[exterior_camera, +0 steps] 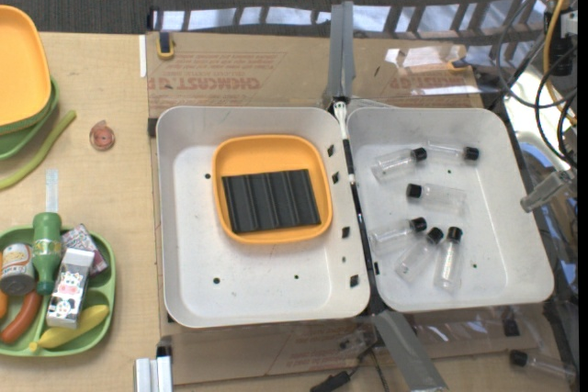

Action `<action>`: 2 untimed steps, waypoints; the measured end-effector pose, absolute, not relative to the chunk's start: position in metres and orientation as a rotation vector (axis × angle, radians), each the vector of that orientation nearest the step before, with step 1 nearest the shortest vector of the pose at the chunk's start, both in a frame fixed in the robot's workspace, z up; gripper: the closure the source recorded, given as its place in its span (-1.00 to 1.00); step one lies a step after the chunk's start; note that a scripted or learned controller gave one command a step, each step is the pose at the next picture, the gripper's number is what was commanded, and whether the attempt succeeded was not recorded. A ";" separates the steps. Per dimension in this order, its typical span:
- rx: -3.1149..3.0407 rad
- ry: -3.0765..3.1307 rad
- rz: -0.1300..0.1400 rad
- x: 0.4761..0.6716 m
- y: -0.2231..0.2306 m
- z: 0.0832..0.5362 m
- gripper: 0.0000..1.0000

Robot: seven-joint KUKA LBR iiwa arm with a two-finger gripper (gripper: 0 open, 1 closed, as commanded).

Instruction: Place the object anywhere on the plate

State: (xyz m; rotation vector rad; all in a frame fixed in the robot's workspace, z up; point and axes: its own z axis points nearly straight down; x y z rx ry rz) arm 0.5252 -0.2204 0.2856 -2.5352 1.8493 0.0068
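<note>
An orange square plate [272,145] sits in the upper middle of the left white bin [193,275]. A dark grey ridged slab [273,200] lies flat on the plate and covers most of its floor. In the right white bin [514,275], several clear vials with black caps lie scattered, among them one near the centre [434,195] and one at the lower middle [449,254].
On the bench to the left stands a green tray [103,319] of toy food and a green bottle [45,251]. An orange dish [18,69] is stacked at the far left, with a small pink item [102,136] beside it. Cables and a metal frame [551,60] crowd the back right.
</note>
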 end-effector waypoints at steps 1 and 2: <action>-2.758 1.493 0.002 0.508 -0.211 0.316 -1.00; -2.976 0.992 0.001 0.504 -0.212 0.311 -1.00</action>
